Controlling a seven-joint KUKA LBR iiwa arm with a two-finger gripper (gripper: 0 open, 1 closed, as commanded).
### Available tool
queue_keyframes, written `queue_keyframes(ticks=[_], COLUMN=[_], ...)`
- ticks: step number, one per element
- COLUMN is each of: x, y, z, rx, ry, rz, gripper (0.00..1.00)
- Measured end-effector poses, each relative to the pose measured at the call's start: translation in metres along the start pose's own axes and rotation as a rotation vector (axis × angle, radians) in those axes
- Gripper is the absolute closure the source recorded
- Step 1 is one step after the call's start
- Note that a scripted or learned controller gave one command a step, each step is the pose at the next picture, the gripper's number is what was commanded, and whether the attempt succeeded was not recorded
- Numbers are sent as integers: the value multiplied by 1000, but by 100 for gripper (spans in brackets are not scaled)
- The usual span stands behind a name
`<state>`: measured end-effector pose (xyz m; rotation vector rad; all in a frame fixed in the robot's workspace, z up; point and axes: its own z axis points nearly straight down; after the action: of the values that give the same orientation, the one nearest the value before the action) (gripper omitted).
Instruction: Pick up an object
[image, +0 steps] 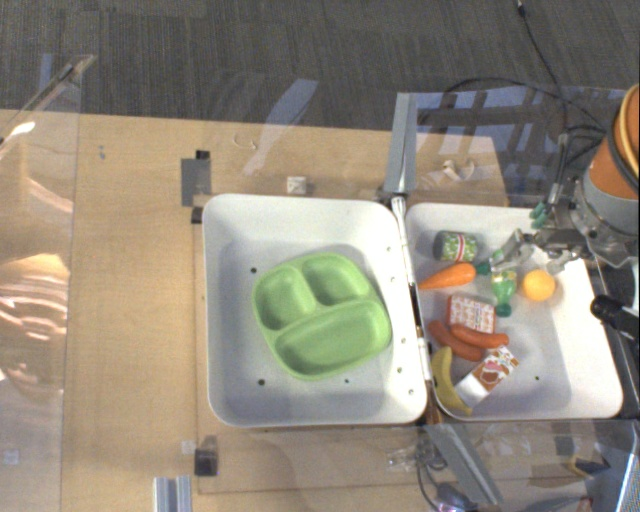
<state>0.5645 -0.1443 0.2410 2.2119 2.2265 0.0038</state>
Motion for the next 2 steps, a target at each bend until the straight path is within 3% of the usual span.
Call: queue_keyframes(ticks=[1, 2], x=[-40, -39], y=[54, 56], z=[145, 133], rx=[-5, -11], ry=[-2, -3], rz=[-97, -100], gripper=[0, 100])
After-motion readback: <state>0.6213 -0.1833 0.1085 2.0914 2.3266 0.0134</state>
